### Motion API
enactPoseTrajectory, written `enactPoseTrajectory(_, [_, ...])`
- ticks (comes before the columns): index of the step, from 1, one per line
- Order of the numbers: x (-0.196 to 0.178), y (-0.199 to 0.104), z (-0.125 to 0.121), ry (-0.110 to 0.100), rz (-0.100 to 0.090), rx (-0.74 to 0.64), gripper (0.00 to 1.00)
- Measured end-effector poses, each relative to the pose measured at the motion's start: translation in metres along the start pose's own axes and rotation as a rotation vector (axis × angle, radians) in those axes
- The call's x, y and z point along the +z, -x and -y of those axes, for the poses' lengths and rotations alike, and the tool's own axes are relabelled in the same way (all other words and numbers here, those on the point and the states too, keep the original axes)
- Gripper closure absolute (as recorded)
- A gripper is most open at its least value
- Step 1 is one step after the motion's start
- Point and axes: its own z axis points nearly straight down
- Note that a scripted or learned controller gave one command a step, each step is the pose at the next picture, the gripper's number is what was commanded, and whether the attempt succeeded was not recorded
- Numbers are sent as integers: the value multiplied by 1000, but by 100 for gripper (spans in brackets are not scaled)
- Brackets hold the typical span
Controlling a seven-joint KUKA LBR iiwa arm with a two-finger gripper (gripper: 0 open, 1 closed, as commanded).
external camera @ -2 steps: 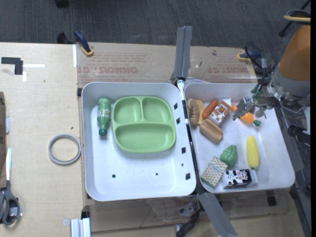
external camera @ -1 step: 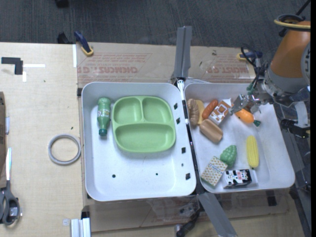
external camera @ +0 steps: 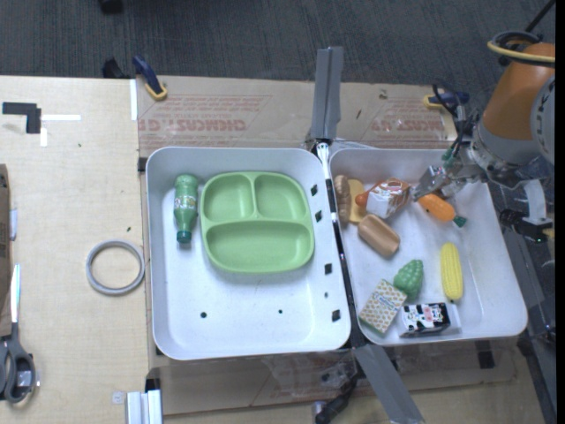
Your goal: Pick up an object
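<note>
Orange carrot (external camera: 438, 208) (green-tipped), lying flat

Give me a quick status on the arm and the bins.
Gripper low in right bin, beside carrot; grip unclear. Milk carton and hot dog close by. Green tray in left bin.

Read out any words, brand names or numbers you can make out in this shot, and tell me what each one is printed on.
Cardboard sheet behind the bins: red print, upside down and too blurred to read.
Green bottle in the left bin: label too small to read.
Small patterned carton in the right bin: print too small to read.
Black and white carton in the right bin: print too blurred to read.
No text is legible.
</note>
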Motion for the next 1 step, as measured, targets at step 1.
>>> enactPoseTrajectory(1, [-1,14,5,5,-5,-79,0])
